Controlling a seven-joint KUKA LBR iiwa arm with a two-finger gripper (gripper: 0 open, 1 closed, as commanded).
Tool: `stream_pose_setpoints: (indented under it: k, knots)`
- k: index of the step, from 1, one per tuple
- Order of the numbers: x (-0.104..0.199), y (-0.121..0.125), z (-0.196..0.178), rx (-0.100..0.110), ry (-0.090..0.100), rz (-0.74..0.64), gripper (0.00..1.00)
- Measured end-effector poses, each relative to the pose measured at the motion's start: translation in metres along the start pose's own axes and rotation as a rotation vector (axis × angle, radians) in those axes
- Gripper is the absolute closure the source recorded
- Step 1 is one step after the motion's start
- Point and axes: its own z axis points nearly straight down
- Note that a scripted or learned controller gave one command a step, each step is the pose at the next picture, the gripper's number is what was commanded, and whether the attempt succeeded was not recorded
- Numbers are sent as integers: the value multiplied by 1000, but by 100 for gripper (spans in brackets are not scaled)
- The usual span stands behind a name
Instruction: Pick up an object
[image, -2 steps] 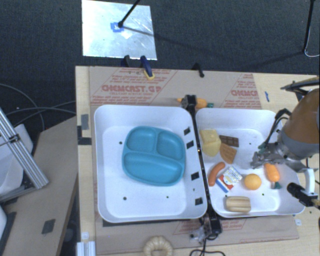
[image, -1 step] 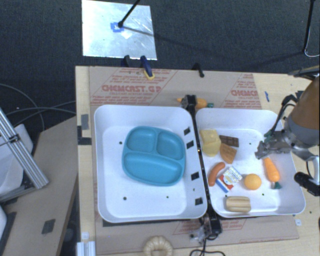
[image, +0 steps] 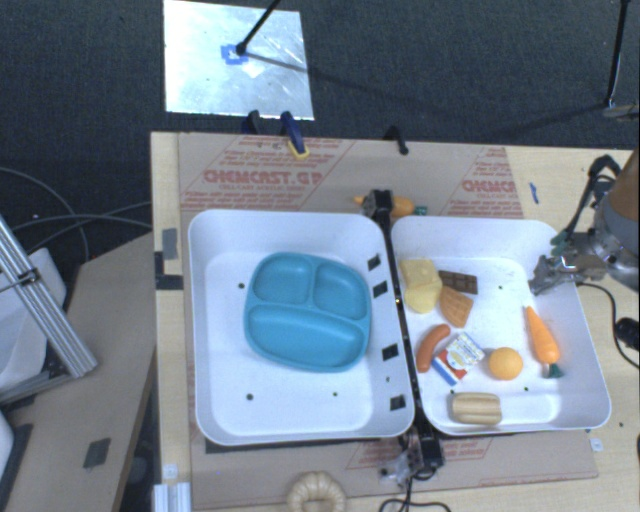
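Above the slim orange toy carrot (image: 542, 337), the metal two-finger gripper (image: 553, 270) hangs over the right white bin's (image: 590, 400) far edge; its grip state cannot be told.

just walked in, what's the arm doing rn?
Pick attempt, nothing grasped yet. The gripper sits at the right bin's upper right rim, just above the toy carrot. The other toy food lies loose in that bin; the left bin holds a blue divided plate.
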Motion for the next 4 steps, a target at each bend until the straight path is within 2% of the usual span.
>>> stream_pose_setpoints:
  k: [1,2,3,4]
  knots:
    - [0,1,-5,6,2,0,100]
    - [60,5,-10,7,5,-5,100]
    - [109,-11,-14,9,5,-3,100]
    - [130,-9,6,10,4,-1,100]
